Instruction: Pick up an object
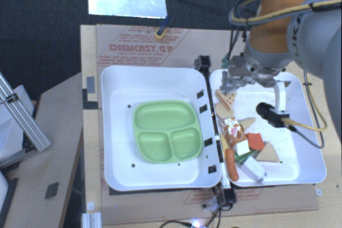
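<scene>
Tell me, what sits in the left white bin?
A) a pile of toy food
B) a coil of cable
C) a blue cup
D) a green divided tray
D: the left bin holds a green tray with three compartments, while the toy food pieces lie in the right bin.

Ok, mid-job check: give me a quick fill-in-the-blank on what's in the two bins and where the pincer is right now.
1. The green divided tray lies in the ____ bin.
2. That tray has ____ compartments.
3. The pincer sits over the ____ bin, near its far edge.
4. The carrot lies by that bin's near-____ corner.

Missing words: left; three; right; left
</scene>
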Robot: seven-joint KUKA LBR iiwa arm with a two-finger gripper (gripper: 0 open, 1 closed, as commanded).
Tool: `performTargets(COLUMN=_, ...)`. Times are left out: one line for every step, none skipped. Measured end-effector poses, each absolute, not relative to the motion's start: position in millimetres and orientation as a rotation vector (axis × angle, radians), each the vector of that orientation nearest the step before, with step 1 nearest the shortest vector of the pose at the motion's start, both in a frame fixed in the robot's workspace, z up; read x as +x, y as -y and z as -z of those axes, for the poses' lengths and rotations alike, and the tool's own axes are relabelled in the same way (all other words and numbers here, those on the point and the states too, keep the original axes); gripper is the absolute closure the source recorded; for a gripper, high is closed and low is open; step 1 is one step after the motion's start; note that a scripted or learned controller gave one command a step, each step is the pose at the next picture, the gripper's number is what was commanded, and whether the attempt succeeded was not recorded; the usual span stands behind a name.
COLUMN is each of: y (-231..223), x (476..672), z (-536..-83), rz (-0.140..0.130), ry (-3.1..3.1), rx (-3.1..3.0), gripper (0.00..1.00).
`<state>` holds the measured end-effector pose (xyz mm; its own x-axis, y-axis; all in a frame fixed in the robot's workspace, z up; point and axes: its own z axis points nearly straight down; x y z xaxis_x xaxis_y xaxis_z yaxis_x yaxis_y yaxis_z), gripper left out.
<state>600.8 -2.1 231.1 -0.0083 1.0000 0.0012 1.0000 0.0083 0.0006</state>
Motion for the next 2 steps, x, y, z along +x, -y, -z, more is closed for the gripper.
performTargets(y=15.8, x=602.3, z=-215.2, rz=-0.001, ry=2.222, rx=-2.222, gripper=1.00)
performTargets(y=7.3, x=598.4, z=-218.1, rz=0.001, ry=2.227, rx=-2.216, gripper=1.00)
